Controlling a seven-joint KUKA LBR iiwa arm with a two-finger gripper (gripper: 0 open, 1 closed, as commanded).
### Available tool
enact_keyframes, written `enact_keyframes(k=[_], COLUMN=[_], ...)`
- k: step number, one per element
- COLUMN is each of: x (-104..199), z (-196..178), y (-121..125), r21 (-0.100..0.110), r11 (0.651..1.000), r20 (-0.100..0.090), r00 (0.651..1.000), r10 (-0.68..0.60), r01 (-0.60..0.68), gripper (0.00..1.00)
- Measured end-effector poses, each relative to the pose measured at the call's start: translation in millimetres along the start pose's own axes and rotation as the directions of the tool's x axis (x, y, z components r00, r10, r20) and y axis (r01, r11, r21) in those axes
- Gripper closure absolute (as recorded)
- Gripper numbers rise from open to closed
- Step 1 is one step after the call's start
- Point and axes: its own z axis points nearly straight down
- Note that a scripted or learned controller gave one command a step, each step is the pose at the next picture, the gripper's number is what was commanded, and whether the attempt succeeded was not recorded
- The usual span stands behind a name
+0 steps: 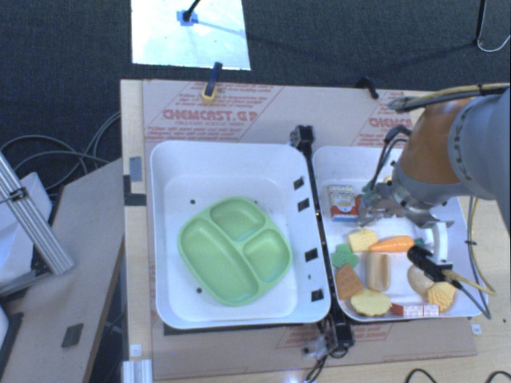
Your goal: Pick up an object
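Gripper (374, 207) hangs low in the right bin (339, 162), just beside the carton (343, 200); its grip I cannot tell. Reaching step; next, settle onto one item.

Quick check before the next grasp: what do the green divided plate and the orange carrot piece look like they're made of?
The green divided plate looks like molded plastic: uniform pale green, rounded compartment ridges, a soft matte sheen. The carrot seems to be toy food, probably plastic or rubber: flat solid orange, smooth and simplified in shape. How hard it is can't be judged from this view.
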Motion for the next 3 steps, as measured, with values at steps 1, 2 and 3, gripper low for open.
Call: enact_keyframes(k=[1,2,3], x=[8.0,6.1,6.2], z=[-59.7,-105.2,-130.5], y=[1.2,9.5,10.6], r21=[-0.001,-0.001,-0.001], r11=[1.0,1.0,1.0], r20=[0.001,0.001,0.0], r00=[1.0,1.0,1.0], r10=[-0.004,-0.004,-0.005], r01=[0.004,0.004,0.005], gripper=[1.0,1.0,1.0])
